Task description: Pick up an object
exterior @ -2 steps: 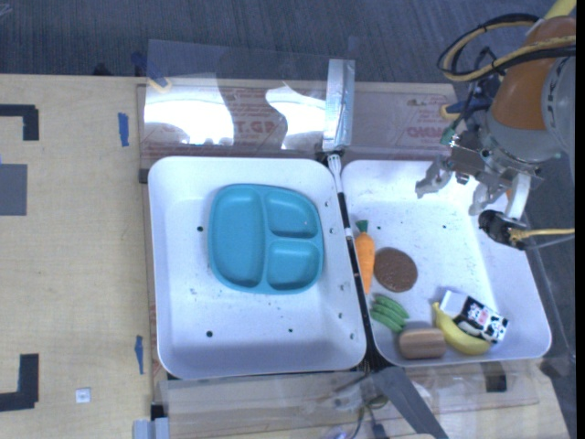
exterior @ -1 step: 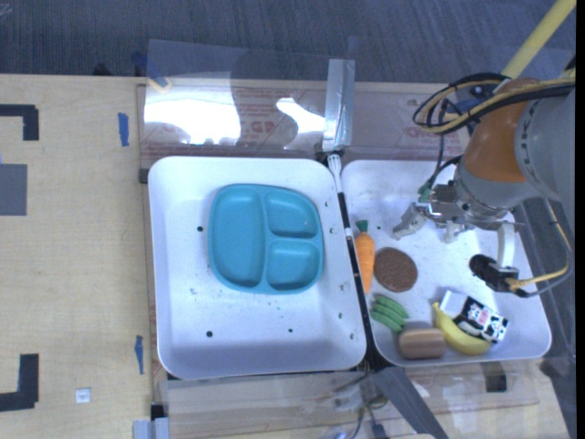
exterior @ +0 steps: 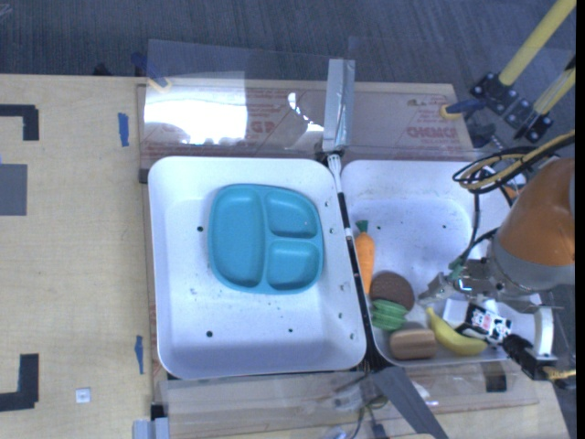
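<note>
Gripper (exterior: 448, 286) is being seen low over the right bin (exterior: 411, 199), just beside the banana (exterior: 454, 334); whether its jaws are spread or pressed together cannot be told, and nothing is being seen pinched. Five toy foods are being counted, all left of and below the jaws: one banana closest, one tan bread roll (exterior: 412, 343), one brown round piece (exterior: 392, 288), one green piece (exterior: 388, 314), one carrot (exterior: 365, 254) farthest, against the bin wall. One blue divided plate (exterior: 266, 238) is lying in the left bin (exterior: 183, 327), well apart. The banana is being judged light, stiff, smooth, likely slippery; hold is best taken across its narrow middle.
</note>
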### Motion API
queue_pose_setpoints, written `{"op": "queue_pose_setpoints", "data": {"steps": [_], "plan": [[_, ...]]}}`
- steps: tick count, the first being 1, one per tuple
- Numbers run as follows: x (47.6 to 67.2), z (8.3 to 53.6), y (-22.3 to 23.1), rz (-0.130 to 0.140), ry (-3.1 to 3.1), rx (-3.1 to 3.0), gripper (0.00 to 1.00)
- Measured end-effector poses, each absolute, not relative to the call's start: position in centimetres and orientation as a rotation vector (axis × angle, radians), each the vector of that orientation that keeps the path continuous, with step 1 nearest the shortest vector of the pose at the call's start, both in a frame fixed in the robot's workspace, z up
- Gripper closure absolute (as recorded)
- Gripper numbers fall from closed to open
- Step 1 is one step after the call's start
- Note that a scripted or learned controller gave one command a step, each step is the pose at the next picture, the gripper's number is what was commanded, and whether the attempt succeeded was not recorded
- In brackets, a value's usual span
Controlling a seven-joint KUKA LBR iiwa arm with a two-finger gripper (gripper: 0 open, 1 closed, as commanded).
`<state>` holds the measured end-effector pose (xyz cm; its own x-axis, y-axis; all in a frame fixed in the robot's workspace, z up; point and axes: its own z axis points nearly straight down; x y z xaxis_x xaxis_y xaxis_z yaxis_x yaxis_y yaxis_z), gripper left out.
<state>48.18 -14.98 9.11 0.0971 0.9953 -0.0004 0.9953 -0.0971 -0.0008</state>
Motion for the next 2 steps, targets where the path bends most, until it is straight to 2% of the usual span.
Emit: {"op": "queue_pose_setpoints", "data": {"steps": [1, 2], "plan": [[48.4, 8.8, -11.1, -0.008, -1.934, -2.488, 0.0], [48.0, 13.2, -12.1, -0.004, -1.987, -2.437, 0.0]]}}
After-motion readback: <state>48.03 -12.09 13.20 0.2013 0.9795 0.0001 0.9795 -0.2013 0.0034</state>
